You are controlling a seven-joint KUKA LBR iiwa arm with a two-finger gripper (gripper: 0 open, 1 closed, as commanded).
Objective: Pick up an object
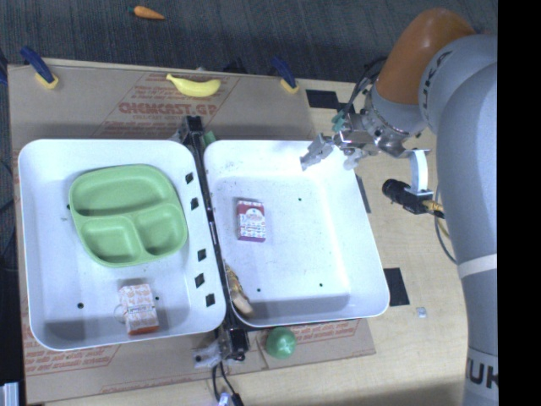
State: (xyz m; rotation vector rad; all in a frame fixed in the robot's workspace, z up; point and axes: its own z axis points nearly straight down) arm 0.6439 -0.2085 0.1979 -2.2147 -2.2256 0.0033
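While the grey arm reaches in:
Tool [319, 152]: over right white bin's [355, 218] far rim, grip unclear.
Small red rectangular packet [250, 220]: flat in that bin, apart from tool.

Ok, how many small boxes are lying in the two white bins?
2: a red box in the right bin, and a paler box in the left bin, below the green tray.

A yellow plastic banana [194, 84] lies on the brown cardboard sheet [127, 108], well left of the gripper [319, 152]. A small green ball [281, 342] sits well apart from it, at the cardboard's near edge.
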